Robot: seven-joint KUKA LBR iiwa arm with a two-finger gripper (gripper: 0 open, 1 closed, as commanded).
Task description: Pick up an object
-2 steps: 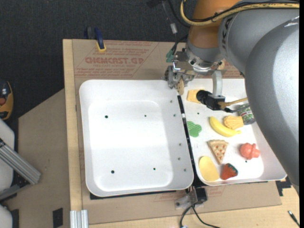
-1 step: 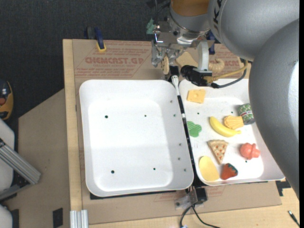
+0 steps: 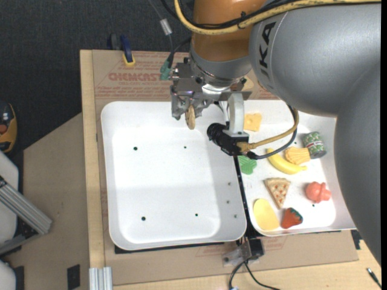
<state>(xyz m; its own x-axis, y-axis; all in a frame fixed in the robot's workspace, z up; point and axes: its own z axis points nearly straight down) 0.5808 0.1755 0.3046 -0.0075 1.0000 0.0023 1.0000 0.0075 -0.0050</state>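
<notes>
One pincer [image 3: 190, 115], seemingly clenched on a tan piece [image 3: 191, 118], hangs below cardboard [image 3: 139, 77] lettered "CHEMCAST".

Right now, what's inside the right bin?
Right bin: cheese wedge, banana, corn, broccoli, waffle slice, strawberry, yellow oval, a red-orange piece, something green. The arm covers its far corner.

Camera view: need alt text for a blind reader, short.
A grey arm with an orange band reaches in over two white bins, its claw hanging above the back edge of the left bin. The right bin holds toy food: banana, waffle slice, strawberry, cheese.
</notes>
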